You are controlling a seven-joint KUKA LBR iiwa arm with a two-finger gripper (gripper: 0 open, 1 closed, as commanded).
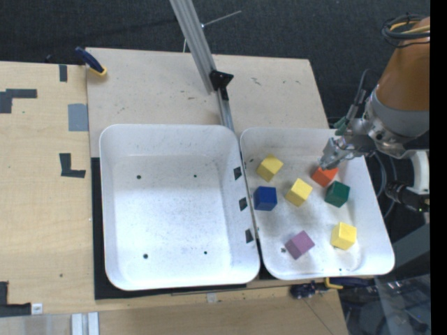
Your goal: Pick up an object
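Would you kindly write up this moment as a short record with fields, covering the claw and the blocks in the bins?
claw: low over the right white bin, at the orange cube
grasp: cannot tell
right bin contents: orange cube, green cube, blue cube, purple cube, three yellow cubes
nearest neighbour of orange cube: green cube, just beside it
left white bin: dark specks on its floor

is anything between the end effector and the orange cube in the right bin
Nothing visible. The end effector sits directly over the orange cube at its upper edge. The green cube lies close beside it, lower right, and the yellow cube lower left.
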